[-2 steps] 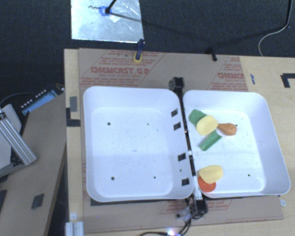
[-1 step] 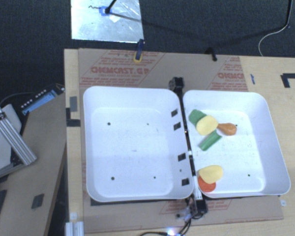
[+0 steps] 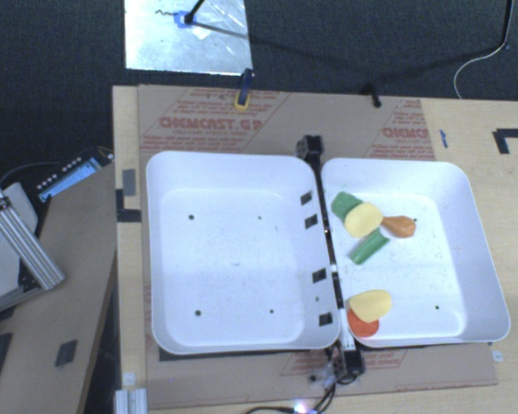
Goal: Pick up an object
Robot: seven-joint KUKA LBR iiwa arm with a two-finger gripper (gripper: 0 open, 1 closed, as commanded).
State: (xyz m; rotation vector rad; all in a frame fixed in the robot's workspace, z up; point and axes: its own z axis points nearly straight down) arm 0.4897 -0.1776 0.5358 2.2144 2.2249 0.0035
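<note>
Several small toy foods lie in the right bin (image 3: 466, 222), near its left side. A green piece (image 3: 344, 203) touches a yellow round piece (image 3: 363, 220). An orange piece (image 3: 400, 226) lies just right of them. A green stick-shaped piece (image 3: 369, 247) lies below the yellow one. Near the bin's front left corner a yellow piece (image 3: 370, 303) rests on a red-orange piece (image 3: 362, 323).
The left bin (image 3: 233, 248) adjoins the right one along a black-clipped divider (image 3: 324, 240). Both stand on a cardboard sheet (image 3: 224, 119). A shiny plate (image 3: 187, 24) lies at the back, and a metal frame (image 3: 13, 240) stands at the left.
</note>
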